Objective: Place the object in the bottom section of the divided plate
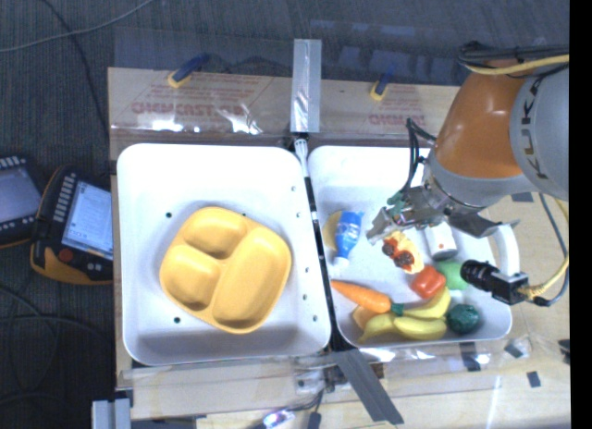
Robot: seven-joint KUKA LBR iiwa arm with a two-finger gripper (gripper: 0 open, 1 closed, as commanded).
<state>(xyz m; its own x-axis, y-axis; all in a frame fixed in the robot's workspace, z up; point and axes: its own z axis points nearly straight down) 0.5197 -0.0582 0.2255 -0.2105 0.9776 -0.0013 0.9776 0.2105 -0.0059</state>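
A yellow divided plate (227,268) lies in the left white bin (148,177), with two small sections on its upper left and one large section on its lower right. My gripper (400,226) hangs over the right bin (370,164), just above a small red and orange toy (401,251). A blue packet (347,233) lies just left of the gripper. Nothing shows as held.
The right bin also holds a carrot (363,296), yellow bananas (413,321), a red pepper (427,281), a green broccoli (463,318) and a white piece (442,242). The arm's grey and orange body (490,131) covers the bin's upper right. A handheld pendant (74,228) lies off the bench's left.
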